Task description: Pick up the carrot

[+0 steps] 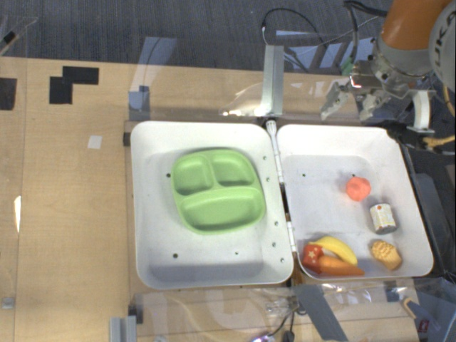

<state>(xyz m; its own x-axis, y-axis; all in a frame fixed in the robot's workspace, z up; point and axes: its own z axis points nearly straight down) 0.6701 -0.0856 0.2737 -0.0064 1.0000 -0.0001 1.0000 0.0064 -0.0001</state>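
Observation:
The carrot [339, 266] is an orange stick lying in the front left corner of the right bin [313, 155], just in front of a yellow banana [336, 248] and beside a red pepper-like piece [312, 254]. My gripper [350, 103] hangs above the back edge of the right bin, far from the carrot. Its two fingers are spread apart with nothing between them.
The right bin also holds a red-orange round fruit [358, 187], a small can [383, 218] and a tan bread-like piece [385, 254]. A green divided plate [216, 189] lies in the left bin [153, 255]. A metal post [273, 80] stands behind the bins.

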